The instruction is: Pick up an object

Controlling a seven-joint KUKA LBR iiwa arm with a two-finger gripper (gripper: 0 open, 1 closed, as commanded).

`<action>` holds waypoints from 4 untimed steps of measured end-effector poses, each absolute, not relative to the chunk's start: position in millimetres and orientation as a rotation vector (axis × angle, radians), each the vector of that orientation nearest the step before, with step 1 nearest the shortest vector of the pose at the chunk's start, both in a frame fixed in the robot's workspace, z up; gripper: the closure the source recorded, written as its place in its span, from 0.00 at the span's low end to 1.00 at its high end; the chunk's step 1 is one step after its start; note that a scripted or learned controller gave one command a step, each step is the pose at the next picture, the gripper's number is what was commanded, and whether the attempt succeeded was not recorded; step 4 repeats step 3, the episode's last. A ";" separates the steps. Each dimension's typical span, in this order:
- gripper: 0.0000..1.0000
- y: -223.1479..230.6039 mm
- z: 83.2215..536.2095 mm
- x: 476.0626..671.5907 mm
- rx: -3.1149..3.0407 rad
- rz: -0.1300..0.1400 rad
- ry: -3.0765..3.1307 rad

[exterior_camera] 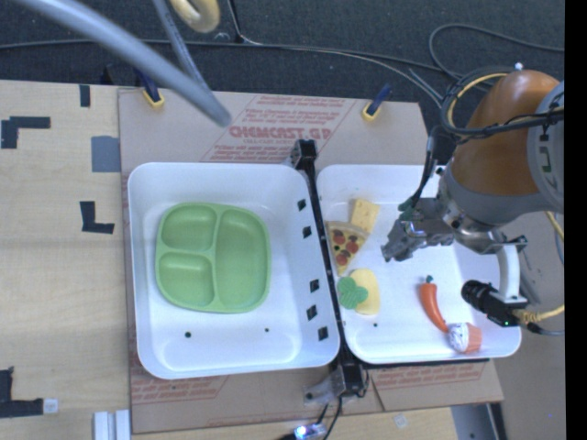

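My gripper [401, 243] hangs over the middle of the right bin [404, 337], pointing left toward the toy food. Just left of it lie a pizza slice [345, 244] and a yellow cheese wedge [363, 214]. Below these sit a green broccoli piece [350, 291] on a pale yellow piece [368, 292]. An orange carrot [431, 304] lies below and right of the gripper, and a red and white piece [465, 338] rests in the bin's near right corner. Nothing shows between the fingers.
The left bin [183, 346] holds a green divided plate [213, 256]. A black divider [316, 246] runs between the bins. Cables and a grey pole cross the top of the view, above the cardboard sheet [275, 126].
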State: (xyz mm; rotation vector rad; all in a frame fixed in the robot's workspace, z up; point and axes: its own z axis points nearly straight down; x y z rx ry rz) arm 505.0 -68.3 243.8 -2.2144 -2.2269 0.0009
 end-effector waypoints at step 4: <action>1.00 70.7 218.4 533.9 -2.215 0.003 -2.226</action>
